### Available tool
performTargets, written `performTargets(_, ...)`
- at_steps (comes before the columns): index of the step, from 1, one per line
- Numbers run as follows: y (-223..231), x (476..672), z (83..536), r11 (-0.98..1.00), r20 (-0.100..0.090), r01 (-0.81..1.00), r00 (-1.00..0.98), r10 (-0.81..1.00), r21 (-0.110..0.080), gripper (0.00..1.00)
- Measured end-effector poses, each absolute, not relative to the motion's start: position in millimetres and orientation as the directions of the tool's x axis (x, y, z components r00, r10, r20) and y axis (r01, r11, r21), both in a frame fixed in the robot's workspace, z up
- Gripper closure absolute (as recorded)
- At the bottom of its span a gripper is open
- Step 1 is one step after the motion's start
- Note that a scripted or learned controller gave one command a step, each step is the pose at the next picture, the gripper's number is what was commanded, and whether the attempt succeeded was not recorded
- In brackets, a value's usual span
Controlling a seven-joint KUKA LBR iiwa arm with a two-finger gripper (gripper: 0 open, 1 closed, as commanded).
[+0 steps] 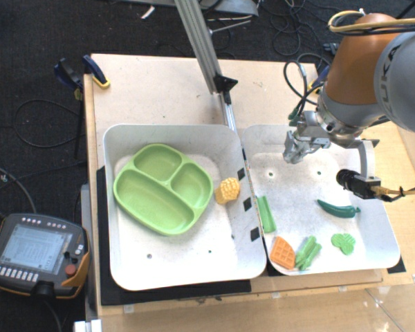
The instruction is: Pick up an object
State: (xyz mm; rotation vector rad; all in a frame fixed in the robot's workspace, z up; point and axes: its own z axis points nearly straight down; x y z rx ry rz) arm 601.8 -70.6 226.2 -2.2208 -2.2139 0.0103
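The camera view shows you two white bins side by side. In the left bin (124, 254) a green divided plate (162, 187) lies near the middle, and a yellow corn piece (227, 191) sits just beside it, near the bin's right edge. In the right bin (373, 254) a green stick (265, 214) lies along the left edge; an orange waffle piece (283, 252) and green pods (307, 252) lie at the near edge, a green leaf piece (344, 242) near the near right corner, and a dark green pepper (338, 209) by the right edge. The gripper (294, 148) hangs over the far left part of this bin, where the floor is bare, and holds nothing. You cannot tell how it is set.
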Motion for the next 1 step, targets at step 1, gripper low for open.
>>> performTargets(1,-69.9,603.3,231.4,-0.002,0.000,1.000,0.002,1.000,0.000,0.00)
